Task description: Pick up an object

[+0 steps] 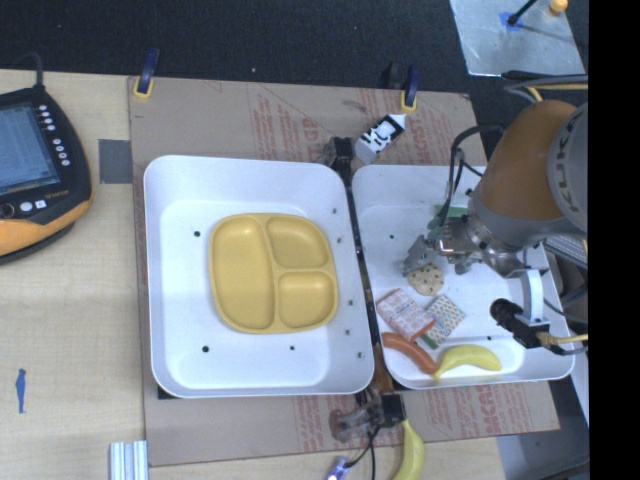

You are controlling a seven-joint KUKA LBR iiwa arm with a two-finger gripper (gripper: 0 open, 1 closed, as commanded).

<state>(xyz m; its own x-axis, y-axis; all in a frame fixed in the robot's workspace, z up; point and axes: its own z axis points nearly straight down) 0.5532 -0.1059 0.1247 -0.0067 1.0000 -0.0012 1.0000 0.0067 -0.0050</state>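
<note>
Dark carpet fills the background beyond a pale wooden bench [70, 298], and a sheet of brown cardboard [250, 118] is clipped to the bench under both bins. On the bench's left edge sits a teach pendant [35, 168] with an orange rim and a lit screen. The left bin [170, 268] holds a yellow divided plate [272, 272] at its middle. The right bin [400, 193] lies just beside it, their rims touching. From the right the arm [530, 168] reaches over the right bin, its orange band uppermost. The gripper [425, 258] hangs low near the bin's middle, just above a round cookie [427, 280]; whether its fingers are apart or together cannot be told. In the bin's near part lie a banana [468, 360], a red sausage [408, 352], a pink patterned packet [403, 313] and a speckled packet [444, 317], close together. A second banana [408, 453] lies off the bin at the bench's near edge. A small black-and-white object [381, 134] rests on the cardboard behind the bins.
</note>
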